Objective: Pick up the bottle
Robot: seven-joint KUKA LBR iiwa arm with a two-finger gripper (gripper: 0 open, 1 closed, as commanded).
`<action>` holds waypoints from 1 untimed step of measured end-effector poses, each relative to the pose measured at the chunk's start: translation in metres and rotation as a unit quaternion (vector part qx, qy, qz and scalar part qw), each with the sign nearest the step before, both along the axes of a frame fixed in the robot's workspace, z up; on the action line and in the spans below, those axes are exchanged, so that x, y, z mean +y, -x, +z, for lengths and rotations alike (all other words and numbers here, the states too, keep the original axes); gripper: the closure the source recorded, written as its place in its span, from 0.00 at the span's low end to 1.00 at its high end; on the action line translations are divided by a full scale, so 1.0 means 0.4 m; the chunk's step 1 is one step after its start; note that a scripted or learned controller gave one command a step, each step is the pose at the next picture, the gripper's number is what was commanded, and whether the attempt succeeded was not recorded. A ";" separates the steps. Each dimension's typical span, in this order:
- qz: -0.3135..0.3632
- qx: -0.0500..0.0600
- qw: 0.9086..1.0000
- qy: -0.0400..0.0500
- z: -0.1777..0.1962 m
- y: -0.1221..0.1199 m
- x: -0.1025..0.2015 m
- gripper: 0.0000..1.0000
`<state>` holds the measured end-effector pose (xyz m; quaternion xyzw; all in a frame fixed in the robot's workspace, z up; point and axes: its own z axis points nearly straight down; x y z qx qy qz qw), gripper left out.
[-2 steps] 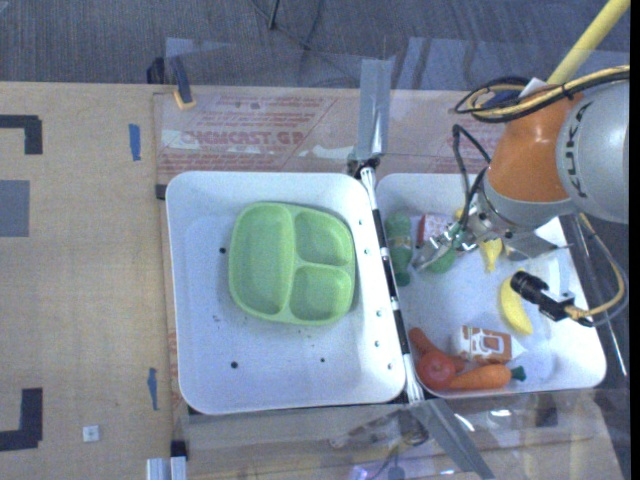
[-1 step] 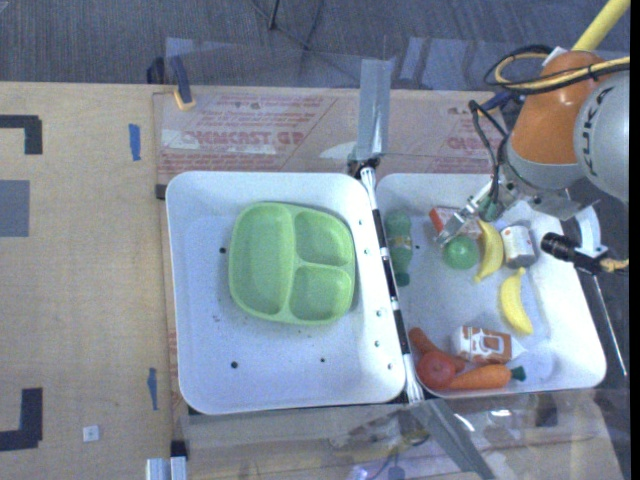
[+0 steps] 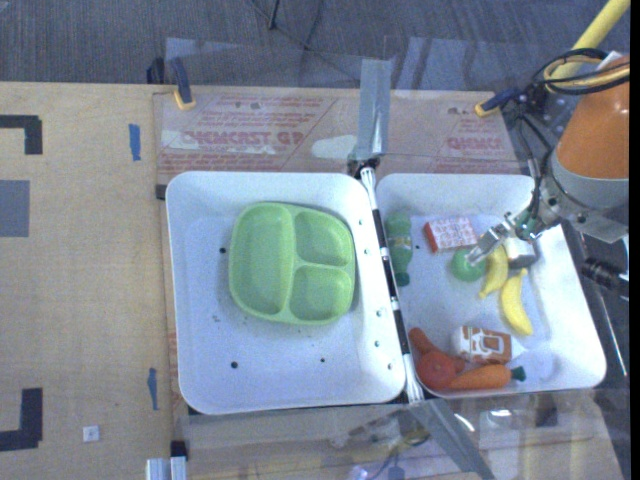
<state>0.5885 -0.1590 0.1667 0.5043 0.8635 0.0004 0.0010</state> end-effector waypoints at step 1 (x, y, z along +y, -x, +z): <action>0.038 -0.002 0.999 0.001 0.116 -0.066 -0.017 0.00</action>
